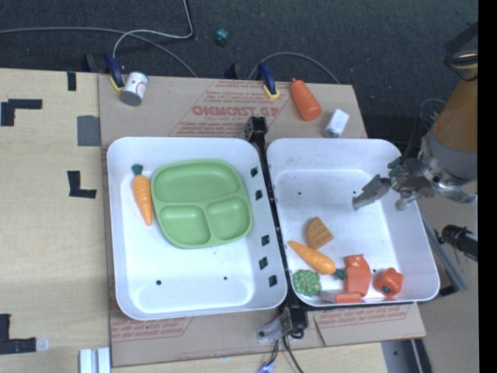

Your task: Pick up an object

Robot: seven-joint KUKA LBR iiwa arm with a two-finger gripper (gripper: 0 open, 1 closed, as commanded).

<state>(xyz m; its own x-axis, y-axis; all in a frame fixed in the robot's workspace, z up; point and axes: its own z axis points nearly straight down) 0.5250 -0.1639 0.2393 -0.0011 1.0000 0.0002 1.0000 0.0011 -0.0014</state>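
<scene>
My gripper (386, 198) hangs over the right part of the right bin (326, 162), open, with nothing between its fingers (366, 196). Below and left of it in that bin lie a brown cracker-like piece (317, 231), an orange carrot (312, 256) and a green broccoli (306, 283). A red-orange block (356, 274) and a red tomato-like piece (388, 282) lie along the bin's front edge. All of these sit apart from the gripper.
The left bin (186, 286) holds a green divided plate (203, 202) and a second carrot (142, 196). Behind the bins on the cardboard lie an orange bottle shape (305, 99), a white cube (337, 121) and a small can (133, 88).
</scene>
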